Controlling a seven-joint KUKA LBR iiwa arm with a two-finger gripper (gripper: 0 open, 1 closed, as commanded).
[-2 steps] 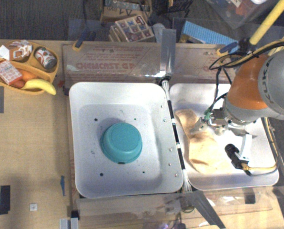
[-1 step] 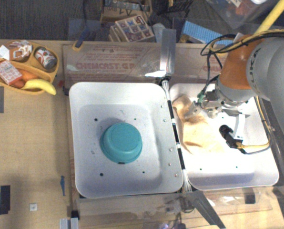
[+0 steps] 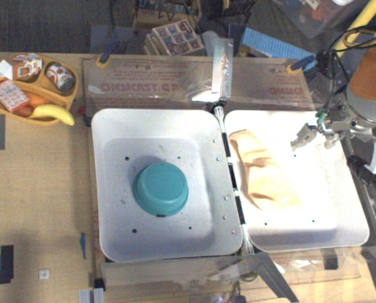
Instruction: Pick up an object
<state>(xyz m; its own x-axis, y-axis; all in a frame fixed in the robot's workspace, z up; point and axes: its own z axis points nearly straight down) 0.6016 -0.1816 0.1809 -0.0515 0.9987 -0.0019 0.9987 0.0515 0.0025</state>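
Observation:
A teal bowl (image 3: 161, 189) lies upside down in the middle of the left bin (image 3: 112, 131). A pale tan cloth (image 3: 260, 172) is spread along the left side of the right bin (image 3: 339, 226). My gripper (image 3: 314, 136) hangs over the upper right part of the right bin, well to the right of the cloth. Its two fingers are spread apart with nothing between them.
A yellow tray (image 3: 0, 98) with a banana (image 3: 52, 112) and snack packs sits on the bench at the far left. A clear plastic panel (image 3: 156, 87) runs behind both bins. Cables and boxes lie beyond the bench at the back.

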